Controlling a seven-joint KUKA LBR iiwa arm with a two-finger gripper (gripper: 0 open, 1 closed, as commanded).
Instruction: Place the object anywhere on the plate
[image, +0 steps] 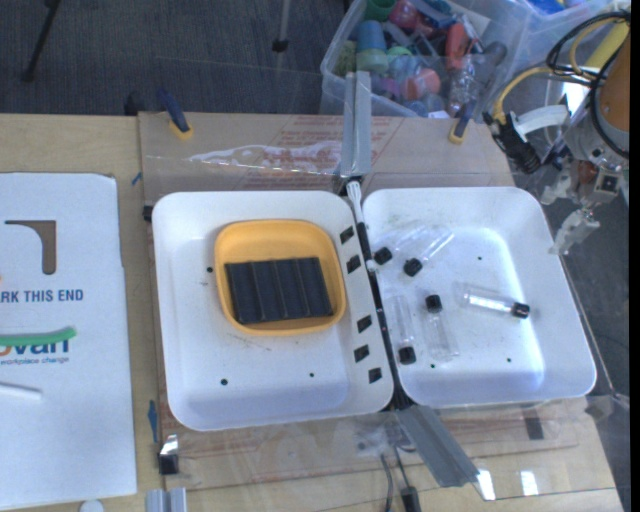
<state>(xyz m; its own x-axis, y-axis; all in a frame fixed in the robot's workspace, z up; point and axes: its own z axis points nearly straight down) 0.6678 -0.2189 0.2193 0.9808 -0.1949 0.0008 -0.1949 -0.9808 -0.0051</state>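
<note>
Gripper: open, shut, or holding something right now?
Gripper: cannot be told; it sits at the right bin's far right corner, nothing visibly held.

Slanted overhead view of both bins (190, 400)

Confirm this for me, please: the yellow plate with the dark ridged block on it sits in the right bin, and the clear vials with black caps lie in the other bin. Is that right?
Not quite. The camera view shows the yellow plate, with the dark ridged block on it, in the left bin, not the right. The clear vials with black caps lie in the other bin, the right bin.
</note>
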